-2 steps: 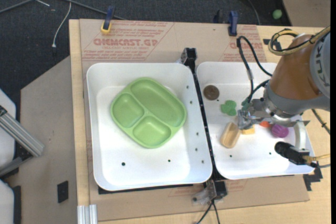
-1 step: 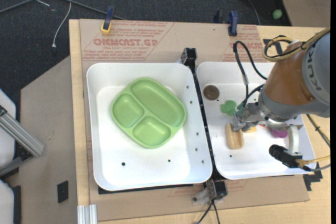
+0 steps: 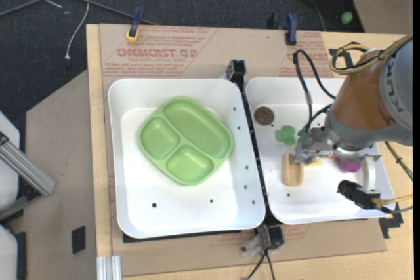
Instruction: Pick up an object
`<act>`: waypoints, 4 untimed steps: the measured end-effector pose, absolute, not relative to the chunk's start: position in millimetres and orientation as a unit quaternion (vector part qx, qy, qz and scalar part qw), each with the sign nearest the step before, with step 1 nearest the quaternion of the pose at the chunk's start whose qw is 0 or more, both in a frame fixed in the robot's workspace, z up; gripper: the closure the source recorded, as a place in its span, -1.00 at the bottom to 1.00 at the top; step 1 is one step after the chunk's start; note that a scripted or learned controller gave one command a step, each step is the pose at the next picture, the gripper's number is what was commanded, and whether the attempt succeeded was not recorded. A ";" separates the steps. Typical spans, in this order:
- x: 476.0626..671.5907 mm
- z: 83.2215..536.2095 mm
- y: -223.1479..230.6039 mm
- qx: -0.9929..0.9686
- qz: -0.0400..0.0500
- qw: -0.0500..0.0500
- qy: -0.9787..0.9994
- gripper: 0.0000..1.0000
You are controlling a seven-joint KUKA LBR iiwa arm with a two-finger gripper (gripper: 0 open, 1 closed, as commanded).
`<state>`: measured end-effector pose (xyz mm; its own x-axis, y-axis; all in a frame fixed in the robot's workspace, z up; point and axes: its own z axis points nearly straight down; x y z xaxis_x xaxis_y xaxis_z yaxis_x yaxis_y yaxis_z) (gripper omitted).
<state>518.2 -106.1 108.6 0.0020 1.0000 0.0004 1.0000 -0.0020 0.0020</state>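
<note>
In the right bin (image 3: 319, 205) my gripper (image 3: 304, 154) hangs low over the bin floor, reaching in from the right. A tan block (image 3: 293, 172) lies just below and left of it, touching or nearly touching the gripper's tip. A small green object (image 3: 285, 136) sits just up and left of the gripper. A brown round piece (image 3: 264, 116) rests near the bin's upper left corner. A magenta object (image 3: 349, 164) peeks out from under the wrist, and a small orange bit (image 3: 314, 162) lies beside the gripper.
The left bin (image 3: 125, 160) holds a light green divided plate (image 3: 186, 140) near its middle. A black divider clamp (image 3: 236, 69) stands between the bins at the back. Cardboard covers the bench around both bins.
</note>
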 end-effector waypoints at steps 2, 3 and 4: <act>527.1 228.1 -103.0 0.707 0.002 0.004 0.707 1.00; 528.7 282.4 -103.3 0.707 0.002 0.003 0.708 1.00; 544.9 280.7 -52.3 0.705 0.001 0.001 0.709 1.00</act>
<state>544.9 -52.3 280.7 -0.0061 1.0000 0.0007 1.0000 0.0061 0.0033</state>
